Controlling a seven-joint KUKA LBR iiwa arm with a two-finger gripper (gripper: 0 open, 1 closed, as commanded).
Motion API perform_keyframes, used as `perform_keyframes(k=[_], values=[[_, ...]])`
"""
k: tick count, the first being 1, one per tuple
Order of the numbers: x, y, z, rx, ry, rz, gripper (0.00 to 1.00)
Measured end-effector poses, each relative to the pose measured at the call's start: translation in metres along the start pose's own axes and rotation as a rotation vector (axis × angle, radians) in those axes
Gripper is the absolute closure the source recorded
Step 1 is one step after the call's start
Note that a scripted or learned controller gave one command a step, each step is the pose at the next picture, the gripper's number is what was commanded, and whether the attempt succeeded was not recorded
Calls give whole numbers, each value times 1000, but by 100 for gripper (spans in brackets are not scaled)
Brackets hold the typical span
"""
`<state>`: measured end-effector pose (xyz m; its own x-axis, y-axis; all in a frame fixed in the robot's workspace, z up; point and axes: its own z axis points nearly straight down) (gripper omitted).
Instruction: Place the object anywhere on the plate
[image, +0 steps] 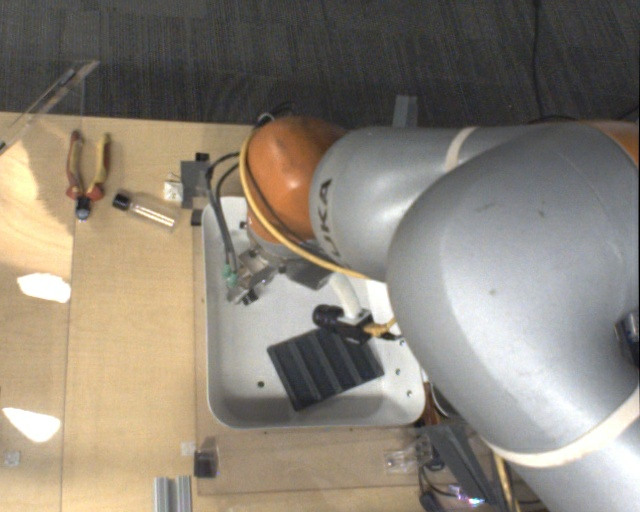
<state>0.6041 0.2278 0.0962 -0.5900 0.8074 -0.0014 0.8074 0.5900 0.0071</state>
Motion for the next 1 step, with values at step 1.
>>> perform_keyframes(k=[1], values=[[-56, 41, -35, 3, -1, -409, 100]])
